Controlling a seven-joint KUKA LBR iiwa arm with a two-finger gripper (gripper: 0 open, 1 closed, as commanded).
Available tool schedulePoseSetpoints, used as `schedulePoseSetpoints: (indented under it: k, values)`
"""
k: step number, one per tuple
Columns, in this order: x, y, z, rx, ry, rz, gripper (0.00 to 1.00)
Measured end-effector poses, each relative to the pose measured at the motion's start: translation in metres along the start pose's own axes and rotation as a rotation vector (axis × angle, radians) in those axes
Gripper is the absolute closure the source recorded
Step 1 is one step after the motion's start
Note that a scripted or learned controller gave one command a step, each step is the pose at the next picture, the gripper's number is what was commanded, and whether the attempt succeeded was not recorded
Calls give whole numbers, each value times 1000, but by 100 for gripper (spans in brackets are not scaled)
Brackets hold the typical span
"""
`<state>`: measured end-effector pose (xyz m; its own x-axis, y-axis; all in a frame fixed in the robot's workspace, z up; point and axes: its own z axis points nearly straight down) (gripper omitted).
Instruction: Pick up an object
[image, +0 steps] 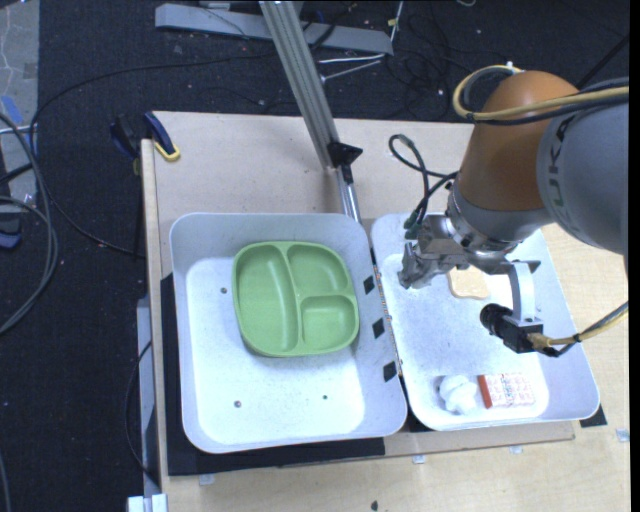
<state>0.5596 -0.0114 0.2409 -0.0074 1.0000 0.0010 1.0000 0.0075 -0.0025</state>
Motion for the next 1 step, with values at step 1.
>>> schedulePoseSetpoints:
  k: [1]
  values:
    - [50, 6, -6, -4, 1, -1, 100]
